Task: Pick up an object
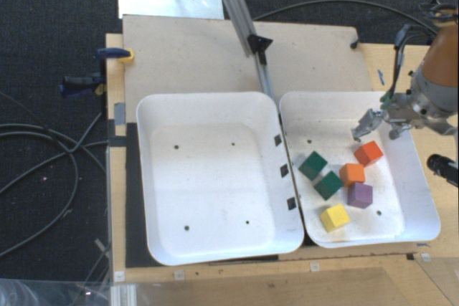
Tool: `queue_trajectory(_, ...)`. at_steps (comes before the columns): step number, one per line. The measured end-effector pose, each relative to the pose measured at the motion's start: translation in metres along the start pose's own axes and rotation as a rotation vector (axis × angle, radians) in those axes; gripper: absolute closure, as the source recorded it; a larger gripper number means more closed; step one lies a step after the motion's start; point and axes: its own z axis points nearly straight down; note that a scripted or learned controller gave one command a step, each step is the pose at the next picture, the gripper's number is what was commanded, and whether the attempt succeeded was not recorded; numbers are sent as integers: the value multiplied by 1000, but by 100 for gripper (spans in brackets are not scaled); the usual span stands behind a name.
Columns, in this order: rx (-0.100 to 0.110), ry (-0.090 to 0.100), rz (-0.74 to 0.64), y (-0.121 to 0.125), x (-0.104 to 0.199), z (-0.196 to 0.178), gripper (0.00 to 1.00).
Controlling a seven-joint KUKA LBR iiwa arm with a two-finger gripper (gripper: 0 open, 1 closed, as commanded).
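Several small blocks lie in the right bin [315, 118]: a red block [368, 153], an orange block [352, 173], a purple block [360, 195], two green blocks [313, 165] [329, 185] and a yellow block [334, 217]. My gripper [379, 130] hangs over the bin's far right part, just above and behind the red block. It is open, and nothing sits between its fingers [362, 127].
The left bin [208, 175] stands beside the right one, the two meeting along a shared rim with black clips [285, 170]. A grey metal pole [237, 3] slants down from the back to the bins' junction. Cables lie on the dark floor at the left.
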Motion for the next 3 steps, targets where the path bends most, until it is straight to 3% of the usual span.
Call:
queue_trajectory(1, -1, -2, 0, -32, 1, 107, 0)
queue_trajectory(2, -3, -1, 0, -32, 1, 97, 100)
queue_trajectory(3, -7, -4, 4, -17, 24, 114, 100)
